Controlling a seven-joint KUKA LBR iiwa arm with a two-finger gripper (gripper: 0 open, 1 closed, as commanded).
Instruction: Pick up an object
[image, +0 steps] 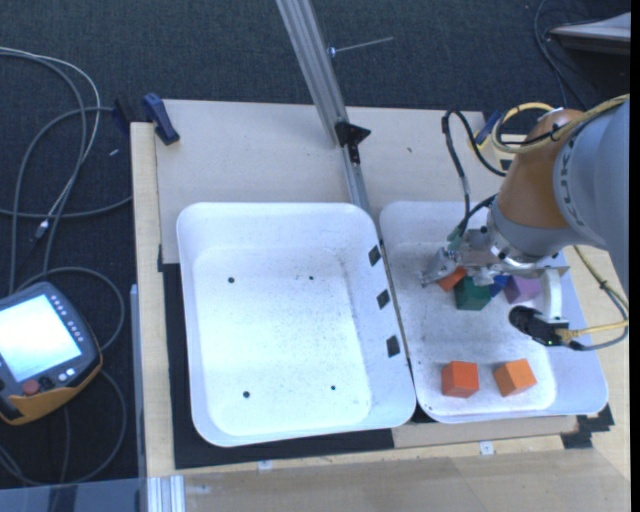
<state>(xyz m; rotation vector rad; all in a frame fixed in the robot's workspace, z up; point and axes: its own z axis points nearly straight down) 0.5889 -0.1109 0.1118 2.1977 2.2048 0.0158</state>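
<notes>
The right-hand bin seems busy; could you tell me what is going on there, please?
The grey KUKA arm reaches in from the right, with its gripper low over a small cluster in the right bin: a green block, a purple block and something orange beside them. Two orange blocks lie apart near the front wall. The left bin sits alongside.

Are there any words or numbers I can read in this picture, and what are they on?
None can be read.
The handheld controller has a lit screen, too washed out to read.
The black tags on the bin wall are too small to tell.
The orange blocks show no letters.
</notes>
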